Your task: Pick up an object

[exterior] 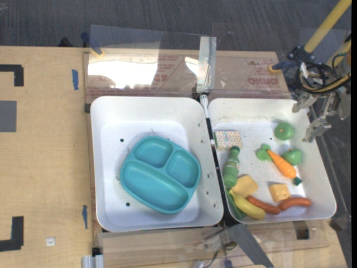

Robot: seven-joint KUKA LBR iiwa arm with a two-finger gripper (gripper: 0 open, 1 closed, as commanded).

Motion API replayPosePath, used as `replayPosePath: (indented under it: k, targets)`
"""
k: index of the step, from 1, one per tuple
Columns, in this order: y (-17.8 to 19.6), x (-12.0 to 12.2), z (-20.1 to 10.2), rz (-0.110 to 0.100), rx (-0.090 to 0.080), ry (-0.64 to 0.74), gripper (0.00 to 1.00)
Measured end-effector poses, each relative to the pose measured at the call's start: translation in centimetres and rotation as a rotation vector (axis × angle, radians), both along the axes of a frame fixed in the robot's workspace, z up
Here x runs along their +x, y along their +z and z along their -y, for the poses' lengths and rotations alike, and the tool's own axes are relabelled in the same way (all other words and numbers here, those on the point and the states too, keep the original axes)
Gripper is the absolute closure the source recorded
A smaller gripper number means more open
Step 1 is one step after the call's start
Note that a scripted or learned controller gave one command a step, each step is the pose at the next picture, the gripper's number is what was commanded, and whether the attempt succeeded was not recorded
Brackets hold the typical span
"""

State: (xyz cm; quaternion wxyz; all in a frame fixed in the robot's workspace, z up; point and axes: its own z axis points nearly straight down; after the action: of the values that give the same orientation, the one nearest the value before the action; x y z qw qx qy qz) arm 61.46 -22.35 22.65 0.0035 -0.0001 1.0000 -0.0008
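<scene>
Toy carrot (281,164) lies in the right bin (326,188); the hand (316,128) hangs over that bin's far right rim, grip state unclear.

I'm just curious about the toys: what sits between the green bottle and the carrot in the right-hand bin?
In the camera view, a small green toy piece lies between the green bottle and the carrot, close by the carrot's tip; otherwise bare white bin floor.

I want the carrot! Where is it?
The carrot lies in the right bin, toward its right side, between two small green pieces, with the yellow block just below it.
</scene>
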Motion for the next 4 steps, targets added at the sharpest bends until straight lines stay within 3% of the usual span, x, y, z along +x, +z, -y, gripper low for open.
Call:
replayPosePath:
  k: [1,2,3,4]
  targets:
    - [-11.9,-1.3,-2.9,-0.012,0.005,0.045,0.00]
    - [-13.7,-3.5,-6.3,0.005,0.000,0.012,0.00]
    - [-13.7,-7.1,-3.6,0.003,-0.001,0.031,0.00]
    - [-12.4,-6.6,-3.7,0.020,-0.006,0.035,1.00]
